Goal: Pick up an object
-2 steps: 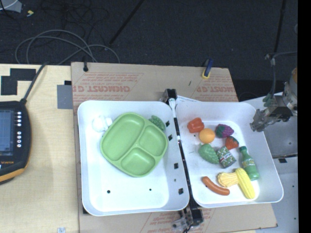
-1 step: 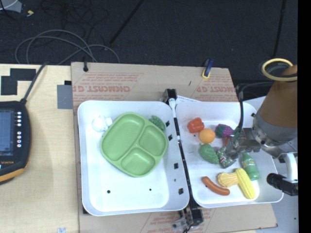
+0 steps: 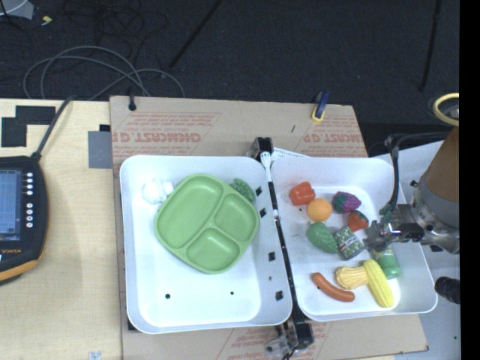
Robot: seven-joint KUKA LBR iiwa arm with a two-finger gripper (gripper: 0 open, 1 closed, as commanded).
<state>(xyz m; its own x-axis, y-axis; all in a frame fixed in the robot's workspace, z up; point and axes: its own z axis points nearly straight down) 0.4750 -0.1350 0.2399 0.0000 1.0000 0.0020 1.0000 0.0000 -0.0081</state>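
While low over the right bin's [image 3: 405, 306] right edge, gripper [image 3: 377, 237] beside the small can [image 3: 349, 242] and green piece [image 3: 388, 264]; grasp state impossible to tell. Nothing visibly lifted; pick-up judged not yet done, toys lying in that bin.

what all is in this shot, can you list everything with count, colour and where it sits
bins: 2, white, side by side on the bench
divided plate: 1, green, left bin
small white item: 1, white, left bin, at the plate's upper left
toy foods: about ten, red, orange, purple, green, yellow, right bin
corn: 1, yellow, right bin, lower right
sausage: 1, red-orange, right bin, near edge
pendant: 1, black and orange, far left
cardboard: 1, brown, under the bins
gripper: 1, grey, over the right bin's right side
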